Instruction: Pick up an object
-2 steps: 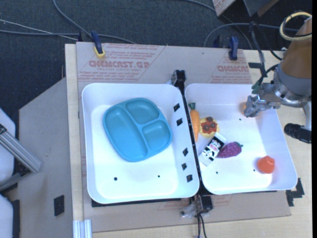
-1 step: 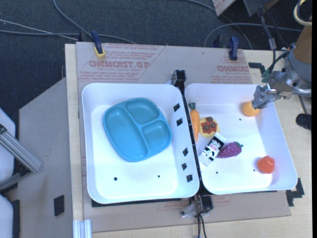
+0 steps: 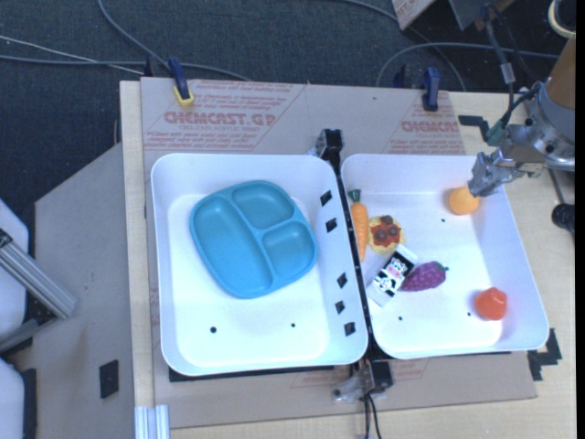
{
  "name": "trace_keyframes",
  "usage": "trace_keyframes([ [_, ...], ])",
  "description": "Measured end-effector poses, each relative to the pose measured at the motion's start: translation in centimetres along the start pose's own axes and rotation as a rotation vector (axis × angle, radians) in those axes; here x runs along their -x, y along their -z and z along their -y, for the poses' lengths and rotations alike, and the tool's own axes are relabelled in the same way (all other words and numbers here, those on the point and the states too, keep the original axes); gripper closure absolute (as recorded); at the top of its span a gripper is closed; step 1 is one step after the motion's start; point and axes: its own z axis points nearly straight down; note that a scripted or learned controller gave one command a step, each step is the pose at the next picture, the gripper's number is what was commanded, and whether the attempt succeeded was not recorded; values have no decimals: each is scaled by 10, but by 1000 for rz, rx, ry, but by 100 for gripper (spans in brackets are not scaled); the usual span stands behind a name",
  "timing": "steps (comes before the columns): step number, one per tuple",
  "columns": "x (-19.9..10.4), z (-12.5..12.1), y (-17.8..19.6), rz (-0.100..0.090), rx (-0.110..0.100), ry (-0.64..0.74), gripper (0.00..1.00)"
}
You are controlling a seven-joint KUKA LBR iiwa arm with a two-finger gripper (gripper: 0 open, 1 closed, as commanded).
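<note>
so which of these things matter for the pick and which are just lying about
In play:
- two-finger gripper, at the right bin's far edge
- round orange fruit, right beside the gripper
- other candidates: orange carrot, purple grape bunch, red pepper, black-and-white carton

Lying about:
- blue divided plastic plate, in the left bin
- blue clamps

Blue plate (image 3: 253, 237), purple grapes (image 3: 426, 275), possibly black-and-white carton (image 3: 392, 276).

Divided plate (image 3: 253, 238) in left bin (image 3: 174, 337); carrot (image 3: 359, 229) against right bin (image 3: 526, 291) left wall.
</note>
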Motion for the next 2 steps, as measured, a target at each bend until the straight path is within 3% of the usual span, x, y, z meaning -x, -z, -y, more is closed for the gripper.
trace_keyframes([
  [2, -119, -38, -14, -2, -2, 6, 100],
])
